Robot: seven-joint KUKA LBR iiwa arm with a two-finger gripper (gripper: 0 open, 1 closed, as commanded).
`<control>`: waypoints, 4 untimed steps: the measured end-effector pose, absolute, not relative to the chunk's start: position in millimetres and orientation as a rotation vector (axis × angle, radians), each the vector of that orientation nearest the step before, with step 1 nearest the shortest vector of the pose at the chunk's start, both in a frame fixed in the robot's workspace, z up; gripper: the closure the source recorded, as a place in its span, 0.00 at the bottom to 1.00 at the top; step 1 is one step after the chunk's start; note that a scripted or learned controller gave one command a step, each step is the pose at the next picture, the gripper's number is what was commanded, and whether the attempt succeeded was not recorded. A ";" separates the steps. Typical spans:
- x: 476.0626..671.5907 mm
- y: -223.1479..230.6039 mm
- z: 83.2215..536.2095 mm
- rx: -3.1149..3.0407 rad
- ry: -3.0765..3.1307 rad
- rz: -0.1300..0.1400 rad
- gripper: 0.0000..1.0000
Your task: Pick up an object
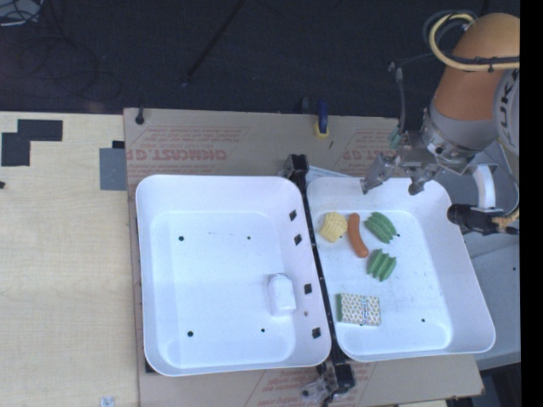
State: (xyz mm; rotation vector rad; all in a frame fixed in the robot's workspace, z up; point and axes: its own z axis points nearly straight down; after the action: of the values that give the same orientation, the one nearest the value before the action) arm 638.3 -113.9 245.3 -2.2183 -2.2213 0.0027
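Two white bins sit side by side on the counter [68,253]. The claw [392,179] hangs over the right bin's [441,312] far rim, fingers spread apart, nothing between them. Just below the claw lie a yellow corn piece [333,225], an orange carrot [357,234] and two green vegetables [382,225] [381,264]. Further below it lies a patterned packet [359,309]. Well to the claw's lower left, a white cup [281,292] lies in the left bin [170,329].
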 end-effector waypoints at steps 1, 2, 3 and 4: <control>553.6 -186.1 144.8 -2.221 -2.203 0.018 0.00; 579.4 -121.3 84.1 -2.213 -2.224 0.002 0.00; 578.7 -125.6 97.4 -2.223 -2.215 0.003 1.00; 564.9 -39.0 193.1 -2.212 -2.232 -0.009 1.00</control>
State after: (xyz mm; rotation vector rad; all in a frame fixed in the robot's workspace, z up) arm 564.9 -39.0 193.1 -2.2119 -2.2316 -0.0091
